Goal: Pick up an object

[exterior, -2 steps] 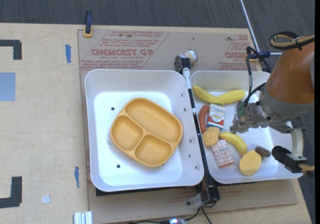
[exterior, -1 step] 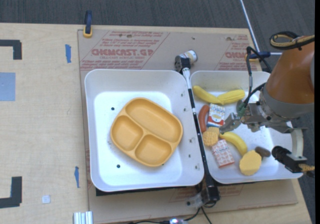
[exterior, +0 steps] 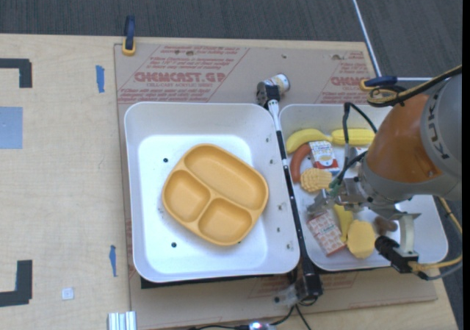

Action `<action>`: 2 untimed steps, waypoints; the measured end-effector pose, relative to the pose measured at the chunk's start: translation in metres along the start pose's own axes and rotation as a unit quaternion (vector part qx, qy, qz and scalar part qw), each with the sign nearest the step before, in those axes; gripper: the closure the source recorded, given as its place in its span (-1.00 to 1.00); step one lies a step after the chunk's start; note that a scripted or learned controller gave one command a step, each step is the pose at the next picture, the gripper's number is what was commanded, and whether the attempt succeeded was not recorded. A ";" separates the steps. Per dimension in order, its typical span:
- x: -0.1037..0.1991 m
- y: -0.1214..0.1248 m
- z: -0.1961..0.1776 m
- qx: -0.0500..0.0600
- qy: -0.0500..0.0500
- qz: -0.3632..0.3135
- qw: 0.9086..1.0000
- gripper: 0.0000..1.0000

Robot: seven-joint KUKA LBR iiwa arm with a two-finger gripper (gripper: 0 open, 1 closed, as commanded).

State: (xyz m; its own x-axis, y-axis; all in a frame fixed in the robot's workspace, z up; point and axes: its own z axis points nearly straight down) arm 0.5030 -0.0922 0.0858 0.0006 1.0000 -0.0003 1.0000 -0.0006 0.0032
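Note:
The right bin (exterior: pixel 433 248) holds several toy foods: a yellow banana (exterior: pixel 307 137), a corn cob (exterior: pixel 352 136), a small red-and-white carton (exterior: pixel 321 153), a red sausage (exterior: pixel 296 165), a bumpy yellow piece (exterior: pixel 316 179), a printed packet (exterior: pixel 325 231) and a yellow lemon-like piece (exterior: pixel 360 239). My gripper (exterior: pixel 330 202) hangs low in the middle of this bin, just below the bumpy yellow piece and above the packet. The grey and orange wrist (exterior: pixel 400 152) covers much of it, so I cannot see whether anything is held.
The left bin (exterior: pixel 139 174) holds a yellow divided plate (exterior: pixel 214 194). A black divider (exterior: pixel 283 167) runs between the bins. A blue clamp (exterior: pixel 382 83) and cables (exterior: pixel 352 112) sit at the right bin's far rim.

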 end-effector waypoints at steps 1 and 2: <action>0.000 0.001 -0.011 -0.002 -0.001 0.001 1.000 1.00; 0.083 -0.023 -0.099 0.001 0.000 -0.001 1.000 1.00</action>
